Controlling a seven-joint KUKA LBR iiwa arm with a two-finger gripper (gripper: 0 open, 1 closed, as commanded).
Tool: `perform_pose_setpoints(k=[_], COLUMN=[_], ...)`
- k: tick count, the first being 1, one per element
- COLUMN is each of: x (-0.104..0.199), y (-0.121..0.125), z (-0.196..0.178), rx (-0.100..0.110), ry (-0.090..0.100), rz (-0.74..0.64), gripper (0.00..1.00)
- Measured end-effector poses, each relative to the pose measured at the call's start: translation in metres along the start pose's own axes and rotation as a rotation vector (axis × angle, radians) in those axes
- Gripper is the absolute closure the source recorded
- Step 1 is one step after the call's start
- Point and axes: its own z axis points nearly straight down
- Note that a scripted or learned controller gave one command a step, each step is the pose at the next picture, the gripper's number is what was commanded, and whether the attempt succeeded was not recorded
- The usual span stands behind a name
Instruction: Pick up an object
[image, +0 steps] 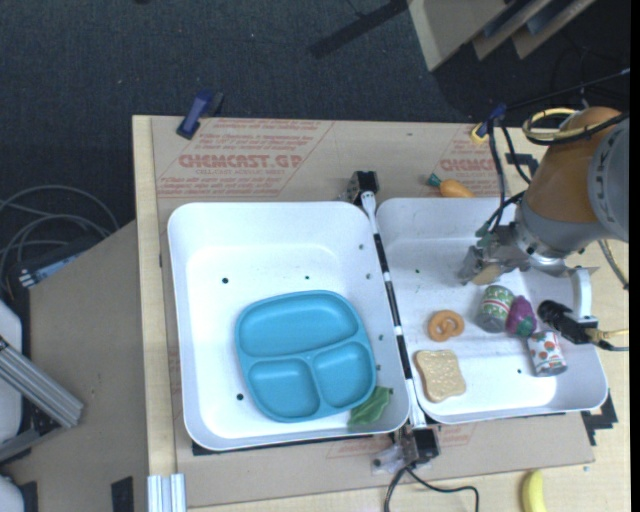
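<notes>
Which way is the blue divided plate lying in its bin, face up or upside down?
Face up. The blue divided plate shows three open compartments, lying flat in the left bin.

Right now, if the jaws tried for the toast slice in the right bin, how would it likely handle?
The toast lies flat on the right bin's floor, so a straight-down pinch would probably find little to catch. It looks like a rigid toy, likely light and stiff rather than floppy. Pushed, it would probably slide instead of rolling, perhaps toward the nearby pretzel.

The bench (280, 160), a board printed with red lettering, carries two white bins side by side: the left bin (200, 300) and the right bin (420, 225). A small orange carrot-like toy (452, 186) lies near its far edge.
</notes>
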Motion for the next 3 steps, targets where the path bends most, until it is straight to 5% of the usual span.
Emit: perform_pose_setpoints(k=[1,3], x=[0.004,0.067], y=[0.002,-0.002], z=[-0.111,-0.147], rx=[-0.003,-0.001], ry=[-0.002,0.000], rz=[-0.001,-0.002], gripper=[1.00,1.00])
